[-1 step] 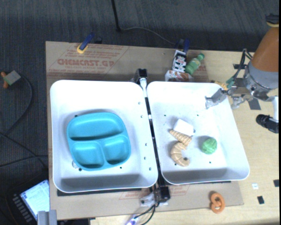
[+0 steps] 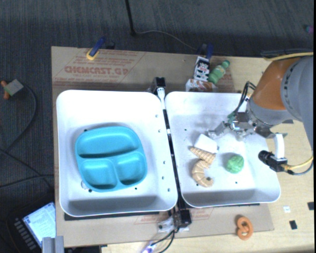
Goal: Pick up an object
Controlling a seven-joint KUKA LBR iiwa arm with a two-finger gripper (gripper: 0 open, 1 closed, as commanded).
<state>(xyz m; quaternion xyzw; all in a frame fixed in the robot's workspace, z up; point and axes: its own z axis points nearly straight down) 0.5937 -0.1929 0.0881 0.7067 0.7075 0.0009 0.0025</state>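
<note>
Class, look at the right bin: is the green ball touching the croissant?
Apart. The camera view shows a plain strip of white bin floor between the green ball and the croissant.

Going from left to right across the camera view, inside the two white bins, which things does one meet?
Blue tray in the left bin → croissant → green ball in the right bin, with the gripper above it.

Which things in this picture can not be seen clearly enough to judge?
- Gripper, camera view: fingers too small and blurred to tell their state.
- Arm: cut off by the right edge.
- White block: one corner hidden under the cone-shaped toy.
- Small items behind the right bin: too small to identify.
</note>
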